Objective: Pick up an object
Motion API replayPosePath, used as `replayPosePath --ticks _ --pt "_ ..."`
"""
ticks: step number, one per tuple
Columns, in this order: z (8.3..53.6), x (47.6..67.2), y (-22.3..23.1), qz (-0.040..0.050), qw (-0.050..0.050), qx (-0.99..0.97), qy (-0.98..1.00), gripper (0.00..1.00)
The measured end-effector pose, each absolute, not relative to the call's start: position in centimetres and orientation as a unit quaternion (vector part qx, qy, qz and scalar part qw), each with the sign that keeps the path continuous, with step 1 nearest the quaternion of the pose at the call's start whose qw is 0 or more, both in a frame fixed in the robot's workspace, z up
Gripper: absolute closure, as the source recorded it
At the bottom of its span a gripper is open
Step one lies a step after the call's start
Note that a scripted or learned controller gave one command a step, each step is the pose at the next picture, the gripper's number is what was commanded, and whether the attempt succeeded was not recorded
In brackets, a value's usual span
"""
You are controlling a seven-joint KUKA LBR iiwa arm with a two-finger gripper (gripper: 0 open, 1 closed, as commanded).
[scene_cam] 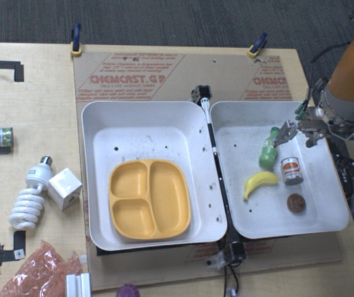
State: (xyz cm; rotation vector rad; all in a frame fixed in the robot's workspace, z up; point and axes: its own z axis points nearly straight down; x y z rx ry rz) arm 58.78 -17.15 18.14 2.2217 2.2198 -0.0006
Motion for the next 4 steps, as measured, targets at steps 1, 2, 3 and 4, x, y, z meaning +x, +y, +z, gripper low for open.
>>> replayPosePath --ticks 1,2,3,4 --pt "11.2 56.7 -15.6 0.0045 0.009 0.707 0.707 0.0" --pt "12.3 56.9 -15.8 0.0053 0.011 0.708 0.706 1.0" --pt "12.3 56.8 -15.7 0.0052 0.011 0.708 0.706 0.0" --pt "9.2 51.7 -14.0 -0.0001 0.0 0.708 0.706 0.0"
